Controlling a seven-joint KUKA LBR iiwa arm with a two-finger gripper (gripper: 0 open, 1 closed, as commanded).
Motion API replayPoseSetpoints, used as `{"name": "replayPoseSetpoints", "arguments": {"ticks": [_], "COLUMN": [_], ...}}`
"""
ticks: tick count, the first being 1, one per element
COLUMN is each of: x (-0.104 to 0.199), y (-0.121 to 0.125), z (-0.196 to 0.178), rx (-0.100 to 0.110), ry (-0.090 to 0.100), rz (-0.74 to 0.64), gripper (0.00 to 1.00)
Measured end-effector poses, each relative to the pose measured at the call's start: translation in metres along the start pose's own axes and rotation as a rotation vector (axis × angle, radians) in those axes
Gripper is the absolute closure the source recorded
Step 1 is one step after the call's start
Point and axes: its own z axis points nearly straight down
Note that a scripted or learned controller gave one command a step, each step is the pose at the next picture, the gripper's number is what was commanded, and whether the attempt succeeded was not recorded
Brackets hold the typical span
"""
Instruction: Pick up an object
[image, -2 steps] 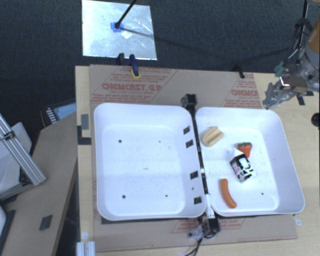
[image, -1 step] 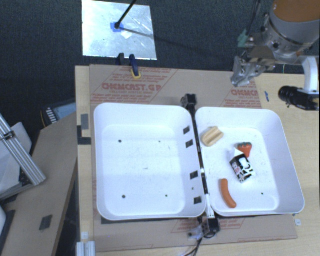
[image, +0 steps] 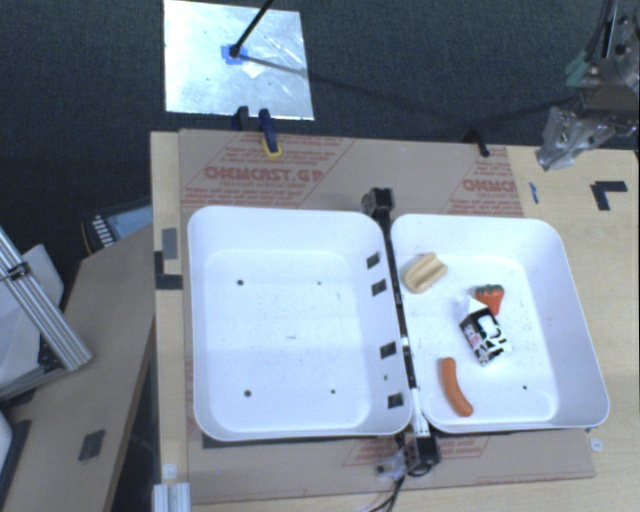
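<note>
The right bin (image: 560, 290) holds several small objects. A tan bread roll (image: 423, 271) lies near its upper left corner. A small red strawberry-like piece (image: 490, 296) sits just above a black-and-white carton (image: 482, 335), touching it. An orange sausage (image: 455, 386) lies near the bin's front wall. My gripper (image: 572, 135) hangs at the top right, above the bench and well behind the right bin, away from all the objects. Nothing shows between its fingers.
The left bin (image: 290, 320) stands beside the right one, joined along a black clipped seam (image: 395, 320). Both rest on a cardboard sheet (image: 330, 170). A shiny metal plate (image: 240, 60) lies on the dark floor behind. An aluminium rail (image: 35, 310) stands at the left.
</note>
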Motion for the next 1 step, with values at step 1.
{"name": "replayPoseSetpoints", "arguments": {"ticks": [1], "x": [-0.1237], "y": [-0.0325], "z": [-0.0308], "rx": [0.000], "ry": [-0.003], "rz": [0.007], "gripper": [1.00]}}
